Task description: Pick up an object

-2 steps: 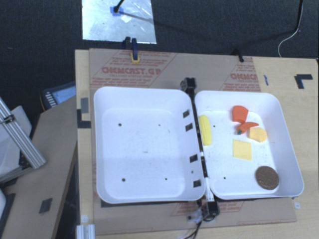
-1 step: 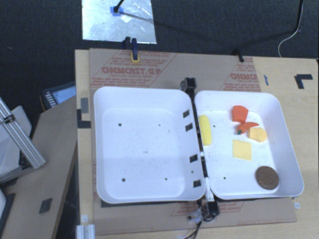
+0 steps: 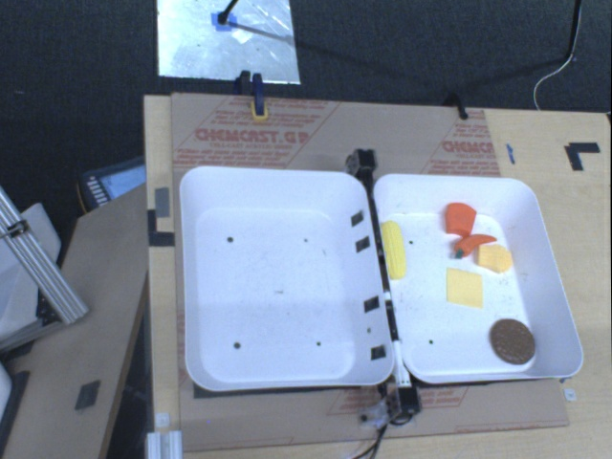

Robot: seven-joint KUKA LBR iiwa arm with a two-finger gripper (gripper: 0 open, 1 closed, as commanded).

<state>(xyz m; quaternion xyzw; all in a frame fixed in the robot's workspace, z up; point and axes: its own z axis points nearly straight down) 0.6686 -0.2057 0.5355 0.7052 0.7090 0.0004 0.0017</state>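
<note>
- Bench (image 3: 535, 132): two white bins sit side by side, joined along the middle.
- Left bin (image 3: 277, 275): bare white floor with a few small dark marks.
- Right bin (image 3: 550, 285): holds every candidate object.
- Contents: a yellow corn cob (image 3: 393, 249) against the left wall; an orange wedge (image 3: 459, 218) near the far side; a small carrot (image 3: 472, 244) just beside an orange-yellow block (image 3: 495, 257); a flat yellow square (image 3: 466, 288) in the middle; a brown disc (image 3: 513, 340) near the front corner.
- Gripper: its opening and any load cannot be told from this view.
- Step in hand (my judgement): the pick has not begun; nothing is lifted.
- Next move: descend over one piece standing apart; the disc or corn cob looks the easiest target.
</note>
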